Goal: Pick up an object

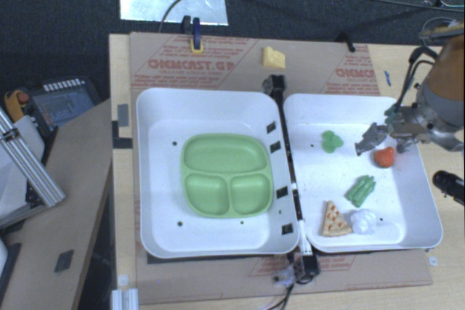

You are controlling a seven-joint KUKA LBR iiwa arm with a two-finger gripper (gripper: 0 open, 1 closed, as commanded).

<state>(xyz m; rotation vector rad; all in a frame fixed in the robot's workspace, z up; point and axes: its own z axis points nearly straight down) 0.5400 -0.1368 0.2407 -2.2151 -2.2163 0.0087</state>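
A: What do we see at the far left?

B: We see a bench (80,149) edge with a small screen device (64,104), then two shallow white bins side by side on brown cardboard. The left bin (156,109) holds a green divided plate (225,175) lying flat near its middle.

A: And the right bin (418,218)?

B: Moving rightward, we find a small green lump (332,141) near the top, a pizza slice toy (333,220) at the bottom, a white crumpled thing (363,220) just beside it, and a green leafy piece (361,189) between them and the top.

A: Where is the gripper (381,138)?

B: It reaches in from the right, low over the right bin. A red-orange toy (383,157) lies just beneath it. We cannot tell whether the fingers are apart or together, nor whether they touch the toy.

A: Anything behind?

B: A yellow block (274,57) rests on the cardboard above the bins.
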